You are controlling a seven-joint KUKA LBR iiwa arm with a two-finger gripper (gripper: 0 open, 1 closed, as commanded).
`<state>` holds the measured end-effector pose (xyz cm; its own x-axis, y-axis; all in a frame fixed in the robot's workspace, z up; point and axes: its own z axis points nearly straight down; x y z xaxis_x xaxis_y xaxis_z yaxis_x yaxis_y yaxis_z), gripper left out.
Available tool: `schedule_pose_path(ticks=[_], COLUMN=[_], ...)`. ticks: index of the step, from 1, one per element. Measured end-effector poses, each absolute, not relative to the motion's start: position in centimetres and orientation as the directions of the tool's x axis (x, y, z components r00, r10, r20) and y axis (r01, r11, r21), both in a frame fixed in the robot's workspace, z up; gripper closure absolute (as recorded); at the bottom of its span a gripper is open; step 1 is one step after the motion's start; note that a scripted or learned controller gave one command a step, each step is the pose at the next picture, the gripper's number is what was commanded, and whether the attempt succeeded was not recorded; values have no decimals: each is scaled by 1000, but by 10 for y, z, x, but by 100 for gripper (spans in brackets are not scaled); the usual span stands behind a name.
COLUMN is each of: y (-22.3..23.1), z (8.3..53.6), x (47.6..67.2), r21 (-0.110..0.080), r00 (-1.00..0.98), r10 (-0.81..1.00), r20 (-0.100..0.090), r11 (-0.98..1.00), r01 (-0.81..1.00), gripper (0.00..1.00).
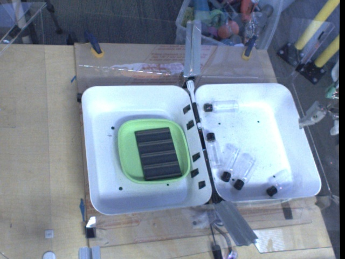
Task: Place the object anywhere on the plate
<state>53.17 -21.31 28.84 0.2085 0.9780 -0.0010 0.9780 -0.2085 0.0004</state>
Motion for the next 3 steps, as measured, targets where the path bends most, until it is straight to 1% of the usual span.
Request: schedule_pose_path(ticks=[1,2,3], y=[-186,-211,-216], z=[431,435,435], x=[558,613,668], r21=[0,3,2], r00=[264,197,114], r10=[965,980,993], r20=[-1,-2,-2], r11=[-264,-197,-114], r01=[965,980,993], gripper=[0,0,0])
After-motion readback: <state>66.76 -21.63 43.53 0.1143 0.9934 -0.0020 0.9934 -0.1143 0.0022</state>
